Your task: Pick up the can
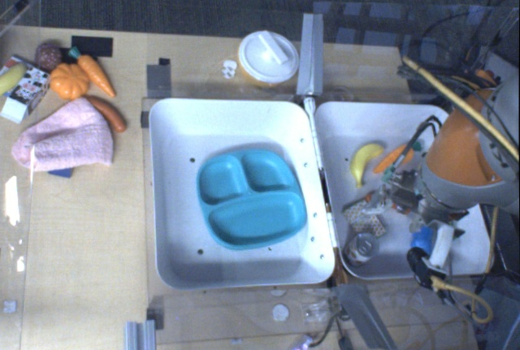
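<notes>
Toward five o'clock in the right bin (341,141), close to its near left corner, the can (362,246) stands upright with its silvery top turned to the camera. It sits just beside the bin's wall; whether it touches the wall cannot be told.

The gripper (390,192) hangs over the middle of that same bin, at the end of the grey arm (451,182) with its orange band (457,147), which reaches in from three o'clock. From the gripper the can lies at about seven o'clock, near but apart. Whether the gripper is spread or pressed together cannot be told from this slant.

Between the two, at twelve o'clock of the can, lies a crumpled speckled wrapper (367,217), touching or almost touching the can's rim. At eleven o'clock of the gripper a yellow banana (366,162) lies on the bin floor. Just beside the banana, at its three o'clock, a slim orange piece (396,156) runs slantwise, its far end hidden by the arm.

At nine o'clock of the right bin, the left bin (175,178) holds a turquoise divided plate (252,198) of three compartments, lying flat near its middle.

On the table (81,243), at ten o'clock of the view, lie a pink cloth (65,139), a small orange pumpkin (69,81), a carrot (99,74) and a brown sausage (110,113), close together. Beyond the bins at twelve o'clock sits a round white lid (269,55).
</notes>
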